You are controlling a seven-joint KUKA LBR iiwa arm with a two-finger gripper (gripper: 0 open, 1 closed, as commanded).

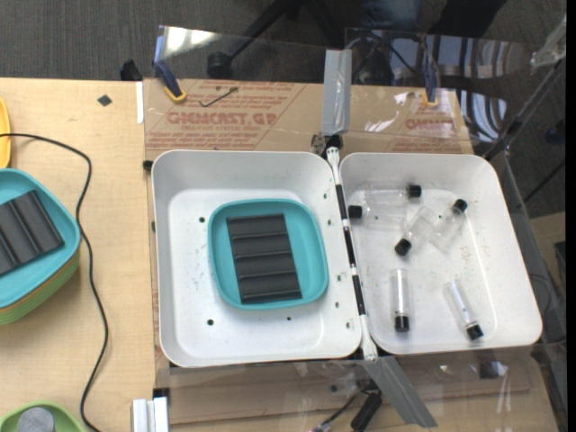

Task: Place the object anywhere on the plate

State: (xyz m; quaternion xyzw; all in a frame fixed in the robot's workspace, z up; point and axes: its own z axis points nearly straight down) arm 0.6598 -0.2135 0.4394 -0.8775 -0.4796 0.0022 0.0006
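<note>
Currently, clear vials [400, 300] with black caps lie scattered in the right bin [508, 241], well apart from the teal plate [310, 250] in the left bin [180, 241].

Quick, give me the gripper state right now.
Gripper: cannot be told from this camera view. The clear vials lie loose in the right bin; the teal plate sits in the left bin.

My plate [268, 252]: teal, ribbed black insert, flat, left bin centre | my vials [400, 300]: clear, black-capped, scattered lying at 3 o'clock, right bin
</note>
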